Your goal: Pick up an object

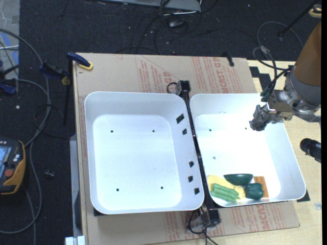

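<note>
Objects for picking sit bunched in the near corner of the right bin (286, 137), by the front wall: a ridged light-green piece (225, 192), a dark green bowl-like shape (238, 178), a rounded teal lump (254, 191), with a pale yellow flat piece (217, 180) and an orange slab (261, 180) partly under them. They touch or overlap, so I judge a clean grab needs care.

My gripper (258, 121) hangs over the far right part of that bin, well apart from the pile, carrying nothing; whether it is wide or narrow I cannot tell from this slant.

To do this well, I should travel toward the front wall, come down straight over one piece at the cluster's edge, probably the ridged green one, and close across its narrow side, clear of the wall. The things look like smooth moulded plastic, so a centred hold matters. The left bin (97, 137) is smooth white plastic, shallow, with rounded corners.
</note>
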You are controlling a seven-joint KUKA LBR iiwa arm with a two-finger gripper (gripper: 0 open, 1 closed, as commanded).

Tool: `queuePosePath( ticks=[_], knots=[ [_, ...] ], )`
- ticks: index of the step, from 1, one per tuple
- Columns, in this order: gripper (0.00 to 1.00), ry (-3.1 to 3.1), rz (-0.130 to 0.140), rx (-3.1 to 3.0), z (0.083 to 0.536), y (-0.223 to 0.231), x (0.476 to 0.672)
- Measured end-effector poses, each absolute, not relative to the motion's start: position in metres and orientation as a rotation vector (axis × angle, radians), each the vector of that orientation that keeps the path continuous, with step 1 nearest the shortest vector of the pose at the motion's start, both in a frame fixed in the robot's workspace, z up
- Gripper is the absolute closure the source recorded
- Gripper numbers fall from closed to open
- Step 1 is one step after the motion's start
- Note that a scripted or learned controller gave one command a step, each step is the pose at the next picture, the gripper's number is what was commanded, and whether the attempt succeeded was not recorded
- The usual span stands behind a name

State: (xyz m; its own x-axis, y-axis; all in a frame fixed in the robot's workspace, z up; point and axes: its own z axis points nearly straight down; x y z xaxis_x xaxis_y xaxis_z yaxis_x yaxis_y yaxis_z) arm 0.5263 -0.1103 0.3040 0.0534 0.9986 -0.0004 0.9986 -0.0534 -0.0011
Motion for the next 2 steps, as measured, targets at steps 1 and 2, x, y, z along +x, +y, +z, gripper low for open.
queuePosePath(
  ticks=[1,2],
  knots=[
    [1.0,-2.219,0.011,-2.212,0.182,-0.066,0.557],
    [1.0,-2.225,0.0,-2.216,0.188,-0.015,0.544]
  ],
)
